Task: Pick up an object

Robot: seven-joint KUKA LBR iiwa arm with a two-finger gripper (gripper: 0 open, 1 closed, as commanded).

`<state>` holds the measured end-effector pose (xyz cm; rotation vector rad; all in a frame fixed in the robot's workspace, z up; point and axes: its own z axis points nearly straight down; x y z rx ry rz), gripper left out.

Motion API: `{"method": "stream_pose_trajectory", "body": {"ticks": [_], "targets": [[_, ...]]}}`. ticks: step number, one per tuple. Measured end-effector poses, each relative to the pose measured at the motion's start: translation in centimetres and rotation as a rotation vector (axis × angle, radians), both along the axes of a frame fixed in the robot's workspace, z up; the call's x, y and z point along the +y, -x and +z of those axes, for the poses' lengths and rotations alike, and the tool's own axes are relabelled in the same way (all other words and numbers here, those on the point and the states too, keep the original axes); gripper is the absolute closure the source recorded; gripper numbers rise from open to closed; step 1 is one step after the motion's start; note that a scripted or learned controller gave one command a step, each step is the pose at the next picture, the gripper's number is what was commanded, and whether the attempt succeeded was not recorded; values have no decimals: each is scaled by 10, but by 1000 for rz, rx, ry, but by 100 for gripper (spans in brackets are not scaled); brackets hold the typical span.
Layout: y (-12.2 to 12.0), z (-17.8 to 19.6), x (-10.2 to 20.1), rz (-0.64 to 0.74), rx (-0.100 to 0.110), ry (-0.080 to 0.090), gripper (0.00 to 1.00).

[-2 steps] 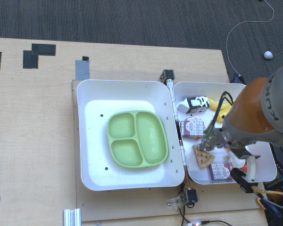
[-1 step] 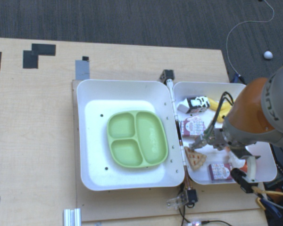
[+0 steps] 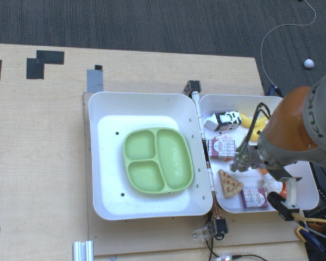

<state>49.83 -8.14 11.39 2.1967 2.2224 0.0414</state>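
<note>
My gripper [image 3: 240, 162] hangs low over the middle of the right bin [image 3: 309, 200], with the grey and orange arm [image 3: 293, 129] above it covering much of that bin. Just left of the gripper lies a pink and white packet [image 3: 221, 145]. A toy pizza slice [image 3: 229, 182] sits right below it. A second pink packet [image 3: 254, 198] lies at the bin's front. Towards the back are a black and white toy [image 3: 226, 120] and a yellow banana [image 3: 254, 125], partly hidden by the arm. Whether anything is in the gripper is hidden.
The left bin [image 3: 106, 145] holds a green three-part plate [image 3: 158, 160]. An orange and white item [image 3: 285, 189] pokes out under the arm at the right bin's front right. Cables lie by the bench's front right corner [image 3: 309, 227].
</note>
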Motion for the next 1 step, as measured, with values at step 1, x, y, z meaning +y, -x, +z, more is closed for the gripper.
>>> {"method": "stream_pose_trajectory", "body": {"ticks": [1], "targets": [[0, 0, 0, -1, 0, 0, 0]]}}
